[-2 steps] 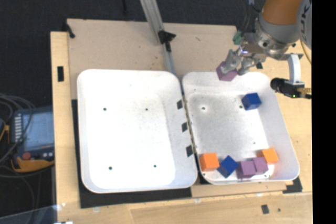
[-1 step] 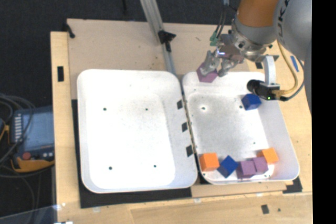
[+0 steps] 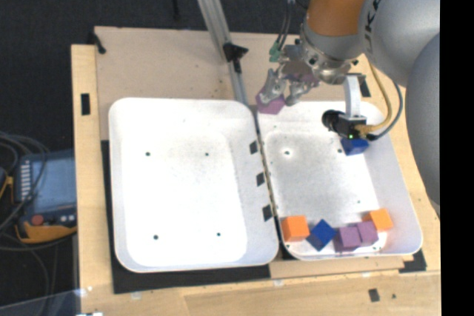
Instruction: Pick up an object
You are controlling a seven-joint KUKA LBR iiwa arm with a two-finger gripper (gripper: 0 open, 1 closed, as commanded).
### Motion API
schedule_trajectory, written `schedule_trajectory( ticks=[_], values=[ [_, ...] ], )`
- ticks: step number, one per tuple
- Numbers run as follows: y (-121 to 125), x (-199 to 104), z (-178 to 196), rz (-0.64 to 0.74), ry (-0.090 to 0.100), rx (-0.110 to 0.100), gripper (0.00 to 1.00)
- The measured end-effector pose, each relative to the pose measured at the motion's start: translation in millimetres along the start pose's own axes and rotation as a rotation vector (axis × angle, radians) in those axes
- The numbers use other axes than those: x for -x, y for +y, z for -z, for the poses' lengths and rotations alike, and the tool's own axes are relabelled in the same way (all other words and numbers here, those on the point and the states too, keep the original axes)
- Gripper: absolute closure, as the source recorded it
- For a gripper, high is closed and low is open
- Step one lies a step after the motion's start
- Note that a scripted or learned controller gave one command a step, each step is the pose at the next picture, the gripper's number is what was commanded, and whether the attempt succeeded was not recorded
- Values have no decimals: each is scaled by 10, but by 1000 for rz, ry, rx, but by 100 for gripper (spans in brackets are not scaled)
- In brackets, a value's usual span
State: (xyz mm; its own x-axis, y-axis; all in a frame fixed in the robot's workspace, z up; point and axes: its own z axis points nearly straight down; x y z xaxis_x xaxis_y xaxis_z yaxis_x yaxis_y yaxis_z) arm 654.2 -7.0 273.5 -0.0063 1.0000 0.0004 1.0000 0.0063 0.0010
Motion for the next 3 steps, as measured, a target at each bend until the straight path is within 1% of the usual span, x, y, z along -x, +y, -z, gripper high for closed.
schedule_trajectory(
  ticks=[1, 2, 3],
  values=[
    [-48, -534, -98, 0, 0, -3, 100],
    [127, -979, -189, 0, 0, -1, 100],
    [126, -954, -177, -3, -1, 0, 0]
  ],
)
